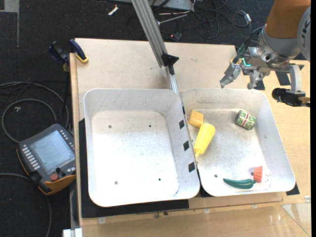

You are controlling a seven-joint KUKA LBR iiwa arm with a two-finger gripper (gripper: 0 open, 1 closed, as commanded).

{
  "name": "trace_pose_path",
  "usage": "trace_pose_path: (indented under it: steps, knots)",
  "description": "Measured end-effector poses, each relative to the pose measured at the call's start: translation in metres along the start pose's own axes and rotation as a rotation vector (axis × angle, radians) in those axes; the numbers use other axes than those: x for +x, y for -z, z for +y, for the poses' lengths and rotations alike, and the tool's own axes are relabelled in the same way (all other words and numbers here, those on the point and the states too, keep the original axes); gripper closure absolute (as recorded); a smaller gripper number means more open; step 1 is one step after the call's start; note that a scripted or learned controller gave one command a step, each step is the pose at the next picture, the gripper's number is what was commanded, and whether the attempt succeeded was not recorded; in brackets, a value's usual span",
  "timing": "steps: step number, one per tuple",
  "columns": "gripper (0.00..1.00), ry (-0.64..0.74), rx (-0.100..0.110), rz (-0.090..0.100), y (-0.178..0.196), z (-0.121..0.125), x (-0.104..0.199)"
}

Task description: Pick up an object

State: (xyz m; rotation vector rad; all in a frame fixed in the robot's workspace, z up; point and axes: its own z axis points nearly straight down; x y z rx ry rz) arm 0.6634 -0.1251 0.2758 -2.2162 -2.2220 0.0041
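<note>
My gripper (pixel 242 79) hangs open above the far rim of the right bin (pixel 276 142), with nothing between its spread fingers. Below it in that bin lie a green patterned block (pixel 245 119), a yellow bottle (pixel 203 137) against the left wall, a small yellow-orange cube (pixel 196 118) just beyond the bottle, a green chili pepper (pixel 239 182) near the front rim and a small orange piece (pixel 257 173) beside it.
The left bin (pixel 98 132) sits next to the right one. A slanted metal pole (pixel 150 26) rises from the bench behind the bins. A teach pendant (pixel 47 154) lies on the floor at left, and a yellow-handled clamp (pixel 76 51) grips the bench's far left corner.
</note>
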Motion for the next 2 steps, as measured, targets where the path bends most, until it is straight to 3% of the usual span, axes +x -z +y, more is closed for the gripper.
trace_pose_path:
  steps: [1,2]
  knots:
    - [0.00,0.001,-0.004,-0.001,0.003,0.001,0.000]
    - [0.00,0.002,0.000,0.000,-0.050,0.010,0.005]
